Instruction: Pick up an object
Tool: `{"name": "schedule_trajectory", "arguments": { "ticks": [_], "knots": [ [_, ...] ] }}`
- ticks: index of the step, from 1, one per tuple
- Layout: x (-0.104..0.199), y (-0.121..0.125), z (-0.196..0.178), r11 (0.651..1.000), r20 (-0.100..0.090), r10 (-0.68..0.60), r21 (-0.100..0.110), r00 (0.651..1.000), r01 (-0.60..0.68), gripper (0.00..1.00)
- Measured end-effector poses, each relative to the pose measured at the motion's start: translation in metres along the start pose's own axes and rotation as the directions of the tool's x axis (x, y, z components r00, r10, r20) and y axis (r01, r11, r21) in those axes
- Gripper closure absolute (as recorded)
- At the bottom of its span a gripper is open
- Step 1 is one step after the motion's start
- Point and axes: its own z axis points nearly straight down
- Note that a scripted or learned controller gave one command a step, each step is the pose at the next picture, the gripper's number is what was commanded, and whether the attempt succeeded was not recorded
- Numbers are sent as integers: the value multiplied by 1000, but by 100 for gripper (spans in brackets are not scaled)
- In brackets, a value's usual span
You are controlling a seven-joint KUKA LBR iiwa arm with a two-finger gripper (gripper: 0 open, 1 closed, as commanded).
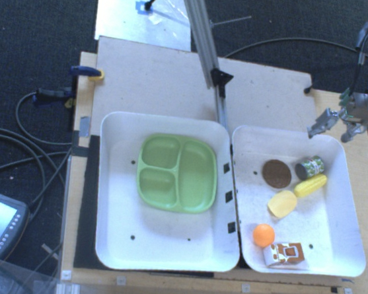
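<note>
- A green divided plate (178, 173) lay flat in the left bin (110, 234), well to the left of the brown round disc, which serves here as the landmark.
- The brown round disc (276, 174) sat in the right bin (341, 252), in its upper half.
- A pale yellow lemon-shaped piece (283, 204) lay just below the disc, and a small orange ball (263, 235) lay further below it.
- A brown and white carton (284, 254) rested below the disc, just right of the ball.
- A small dark can (310, 168) lay just right of the disc, and a yellow corn-like piece (310, 185) lay touching or nearly touching the can's lower side.
- The gripper (338, 126) hung up and right of the disc, over the right bin's far rim; its fingers (319, 123) stood spread apart with nothing between them.
- The surface (257, 95) showed bare board above the disc.
</note>
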Motion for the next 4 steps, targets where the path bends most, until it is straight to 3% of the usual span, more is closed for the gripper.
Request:
{"name": "schedule_trajectory", "arguments": {
  "ticks": [1,4],
  "knots": [
    [0,0,0,1000,0,-1,0,1000,1,0],
    [22,7,160,1000,-1,-2,4,1000,2,0]
  ]
}}
